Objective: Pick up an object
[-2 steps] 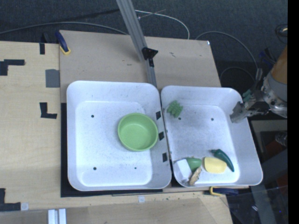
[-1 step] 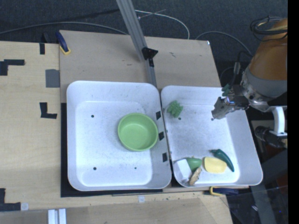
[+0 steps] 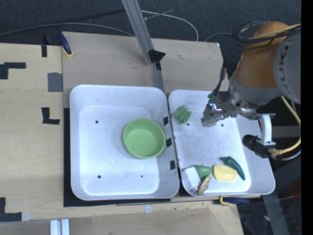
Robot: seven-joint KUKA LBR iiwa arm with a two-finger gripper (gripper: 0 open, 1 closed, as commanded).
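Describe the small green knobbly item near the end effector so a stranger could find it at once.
Start at the right-hand shallow white bin. Look to its upper left corner, beside the divider, just left of the end effector. There lies the small green knobbly plastic piece, alone, whereas the other small items cluster along the bin's bottom edge, and the round green bowl sits in the other bin.

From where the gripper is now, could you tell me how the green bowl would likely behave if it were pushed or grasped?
The green bowl sits upright on the flat floor of the left bin, so it would probably slide, not roll. It looks like thin plastic, likely light. Its round, smooth rim may slip from the gripper.
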